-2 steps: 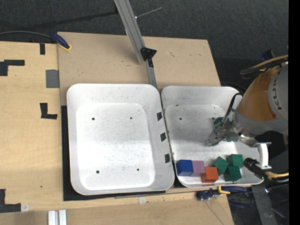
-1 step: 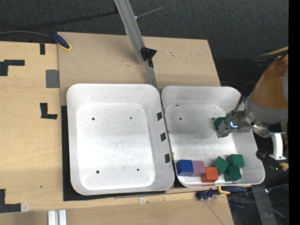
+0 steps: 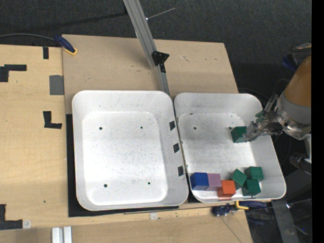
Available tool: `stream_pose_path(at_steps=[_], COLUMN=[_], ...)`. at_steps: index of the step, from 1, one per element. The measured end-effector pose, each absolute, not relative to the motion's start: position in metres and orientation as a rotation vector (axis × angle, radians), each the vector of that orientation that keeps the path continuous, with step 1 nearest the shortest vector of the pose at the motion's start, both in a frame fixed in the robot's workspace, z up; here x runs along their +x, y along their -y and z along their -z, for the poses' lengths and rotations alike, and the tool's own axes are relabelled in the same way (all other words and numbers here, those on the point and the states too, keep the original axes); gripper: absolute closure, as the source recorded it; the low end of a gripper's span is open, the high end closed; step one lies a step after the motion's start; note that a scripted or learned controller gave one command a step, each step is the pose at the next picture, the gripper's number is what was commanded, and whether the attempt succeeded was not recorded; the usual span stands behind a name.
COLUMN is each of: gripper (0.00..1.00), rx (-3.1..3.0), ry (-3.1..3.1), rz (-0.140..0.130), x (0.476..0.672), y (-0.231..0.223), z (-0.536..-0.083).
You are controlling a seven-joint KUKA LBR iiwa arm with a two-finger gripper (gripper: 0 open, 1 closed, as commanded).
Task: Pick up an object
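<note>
My gripper (image 3: 248, 132) reaches in from the right over the right bin (image 3: 212, 105), near its right wall. A small green block (image 3: 238, 134) sits at the fingertips (image 3: 252, 130), and the gripper looks shut on it. Along the front of the right bin lies a cluster of blocks: a blue one (image 3: 199, 180), a pale purple one (image 3: 214, 180), an orange one (image 3: 228, 187) and three green ones (image 3: 239, 176) (image 3: 255, 173) (image 3: 251, 187). The grey arm with its orange band (image 3: 299, 87) hangs over the bin's right edge.
The left bin (image 3: 121, 97) lies beside the right one, with a shared ridge between them. A slanted metal rod (image 3: 144, 27) runs from the top down to the bins' far edge. The wooden bench (image 3: 30, 135) extends to the left.
</note>
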State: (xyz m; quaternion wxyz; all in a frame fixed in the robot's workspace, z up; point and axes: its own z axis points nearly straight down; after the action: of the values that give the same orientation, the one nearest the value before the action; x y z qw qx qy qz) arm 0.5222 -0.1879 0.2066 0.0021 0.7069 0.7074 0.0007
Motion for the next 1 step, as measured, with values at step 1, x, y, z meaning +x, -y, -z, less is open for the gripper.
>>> stream_pose_path(at_steps=[1], gripper=[1.0], rx=[2.219], ry=[-2.222], rz=[-0.001], x=[0.5229], y=[0.1875], z=[-0.2234])
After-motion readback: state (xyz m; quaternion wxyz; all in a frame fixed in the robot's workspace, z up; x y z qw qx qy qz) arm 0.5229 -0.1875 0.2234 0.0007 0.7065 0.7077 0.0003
